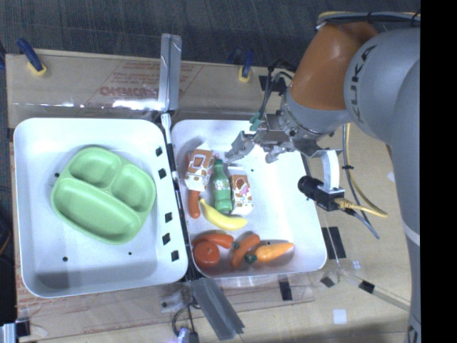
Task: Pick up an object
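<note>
Here we find two white bins side by side on the bench, and we take each in turn. The left bin (43, 263) holds a green divided plate (103, 193), lying flat toward its centre. The right bin (300, 241) holds the toy food, gathered along its left half: a small carton (198, 168) near the divider, a green bottle (221, 188) just beside it, a second carton (241, 194) touching the bottle on the far side, a sausage (194, 204) below the first carton, and a banana (223, 219) lying across beneath the bottle. Along the near wall we note a tomato (207, 253), a red pepper (218, 239), and two carrots (245, 248) (273, 251) close together. The arm (371, 70) reaches in from the right, and its gripper (246, 143) hangs over the upper part of the right bin, just above the cartons. We see nothing between its fingers; whether they stand apart or together we cannot tell.
</note>
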Tool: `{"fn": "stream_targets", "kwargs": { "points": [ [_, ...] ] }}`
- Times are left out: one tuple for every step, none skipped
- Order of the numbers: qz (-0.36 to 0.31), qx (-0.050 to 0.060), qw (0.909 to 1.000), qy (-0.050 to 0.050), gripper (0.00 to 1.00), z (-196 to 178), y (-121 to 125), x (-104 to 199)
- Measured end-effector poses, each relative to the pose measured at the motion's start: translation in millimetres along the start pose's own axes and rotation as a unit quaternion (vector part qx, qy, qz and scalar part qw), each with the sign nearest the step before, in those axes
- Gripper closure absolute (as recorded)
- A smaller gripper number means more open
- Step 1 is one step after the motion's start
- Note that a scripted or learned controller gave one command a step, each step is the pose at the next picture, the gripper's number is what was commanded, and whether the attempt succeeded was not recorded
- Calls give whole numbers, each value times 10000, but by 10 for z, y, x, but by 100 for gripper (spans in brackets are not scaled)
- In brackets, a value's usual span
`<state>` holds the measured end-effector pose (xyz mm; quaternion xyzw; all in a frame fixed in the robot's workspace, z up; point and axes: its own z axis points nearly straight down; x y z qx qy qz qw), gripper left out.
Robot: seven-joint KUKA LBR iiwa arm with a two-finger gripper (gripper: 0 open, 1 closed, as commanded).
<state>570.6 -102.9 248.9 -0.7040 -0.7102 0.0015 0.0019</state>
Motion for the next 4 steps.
{"fn": "stream_targets", "kwargs": {
  "points": [
    [2081, -12, 9781, -1, 0, 236, 406, -236],
    [2986, 0, 9544, -2, 0, 1471, 180, -120],
    [2977, -17, 9547, 5, 100, 1342, 194, -125],
    [2762, -5, 9611, 5, 100, 184, 44, 385]
  ]
}}
